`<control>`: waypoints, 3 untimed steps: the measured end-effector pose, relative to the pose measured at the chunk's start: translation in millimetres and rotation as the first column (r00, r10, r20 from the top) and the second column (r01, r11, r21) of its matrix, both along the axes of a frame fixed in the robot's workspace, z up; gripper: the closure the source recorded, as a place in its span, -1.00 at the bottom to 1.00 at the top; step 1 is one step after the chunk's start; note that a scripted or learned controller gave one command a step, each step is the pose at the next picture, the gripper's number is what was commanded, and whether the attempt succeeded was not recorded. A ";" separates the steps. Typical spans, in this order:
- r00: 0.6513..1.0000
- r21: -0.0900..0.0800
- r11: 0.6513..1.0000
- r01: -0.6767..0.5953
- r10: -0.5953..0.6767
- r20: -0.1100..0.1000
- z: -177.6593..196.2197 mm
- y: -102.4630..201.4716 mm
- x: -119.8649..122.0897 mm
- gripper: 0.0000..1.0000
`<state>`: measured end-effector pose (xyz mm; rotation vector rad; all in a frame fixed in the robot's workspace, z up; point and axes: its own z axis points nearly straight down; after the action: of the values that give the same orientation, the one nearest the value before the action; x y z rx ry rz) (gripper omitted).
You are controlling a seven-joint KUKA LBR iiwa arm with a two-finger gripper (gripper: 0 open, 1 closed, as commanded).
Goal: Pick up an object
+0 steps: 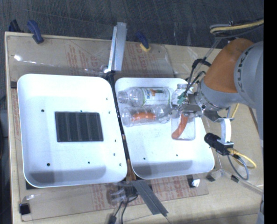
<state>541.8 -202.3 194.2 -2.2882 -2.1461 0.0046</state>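
- I have the gripper [184,107] low in the right bin [166,164], at that bin's far right part. I cannot tell from this slanted view how the jaws stand: the wrist body and cables cover them.
- Directly below the jaws in the view lies a small clear container [185,127] with an orange piece [179,129] inside it. It looks to be touching or just beside the jaws, but I see nothing clearly clamped, so I count nothing as held.
- Just to the left of the jaws two clear plastic bottles lie on their sides, one above the other in the view: the upper bottle [145,96] with a pale label, and the lower bottle [140,116] with orange contents. The two touch each other, and the lower one's end reaches close to the jaws.
- My judgement: the step in hand is closing on the nearest thing, most likely the clear container. To do it well I would centre the jaws across its narrow width, not its length, and close slowly, since thin clear plastic may flex or squirt out.
- I would lift straight up and watch that the neighbouring bottles do not drag along.
- Well to the left of the jaws, past the divider, sits the left bin [31,125] with a dark ribbed rectangle [79,126] on its floor; it plays no part in this pick.
- Both bins rest on the counter [17,55].
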 end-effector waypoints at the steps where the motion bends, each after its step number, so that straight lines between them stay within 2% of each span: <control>1: 0.995 0.000 0.995 -0.097 0.097 0.000 -7.3 21.0 77.2 -1.00; 2: 0.976 0.000 0.976 -0.218 0.218 0.000 -89.5 -6.5 81.4 -1.00; 3: 0.950 0.031 0.952 -0.306 0.307 -0.055 -88.4 -14.5 99.4 -1.00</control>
<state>641.2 -216.8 105.9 -1.8925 -2.4305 0.0491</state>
